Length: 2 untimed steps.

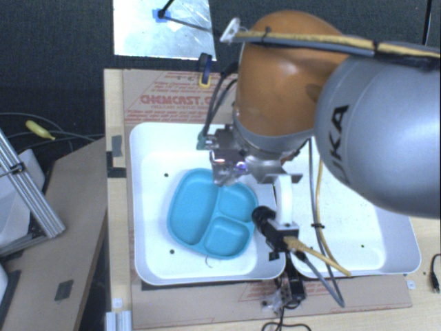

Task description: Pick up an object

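Camera view: tool (226, 174) over 1 o'clock rim of blue plastic divided tray (210, 216) in left white bin (148, 205); opening unreadable, nothing visibly held. Smooth rim may slip.

overhead camera, slanted down, both bins (148, 185)

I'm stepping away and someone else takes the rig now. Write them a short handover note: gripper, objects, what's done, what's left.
Gripper: low over the left bin, at the top edge of the blue divided tray. Its fingers are hidden by the wrist, so open or shut cannot be told.
Objects: the blue divided tray lies flat in the left bin, right of its centre, near the wall shared with the right bin.
Done: arm is positioned at the tray; no lift is visible.
Left: confirm a grasp on the tray, then raise it out of the bin.
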Motion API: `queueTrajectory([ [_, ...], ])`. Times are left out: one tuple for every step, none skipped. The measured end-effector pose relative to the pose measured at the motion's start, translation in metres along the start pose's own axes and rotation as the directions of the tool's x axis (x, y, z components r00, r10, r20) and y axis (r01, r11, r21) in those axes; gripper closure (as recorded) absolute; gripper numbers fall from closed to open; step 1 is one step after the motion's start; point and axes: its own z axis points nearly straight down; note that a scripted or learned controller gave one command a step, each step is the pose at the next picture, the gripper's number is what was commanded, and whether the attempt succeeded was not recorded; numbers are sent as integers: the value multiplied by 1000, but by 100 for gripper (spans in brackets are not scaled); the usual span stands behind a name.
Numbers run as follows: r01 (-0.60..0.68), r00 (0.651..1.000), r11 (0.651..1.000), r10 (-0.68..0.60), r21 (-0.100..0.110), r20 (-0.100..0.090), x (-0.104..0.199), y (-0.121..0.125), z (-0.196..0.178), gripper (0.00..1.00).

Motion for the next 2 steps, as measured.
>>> queueTrajectory([
  [4, 1000, 1000, -5, -23, -9, -34, 1, -172, 100],
  [14, 1000, 1000, -14, -4, -4, 47, -1, -161, 100],
])
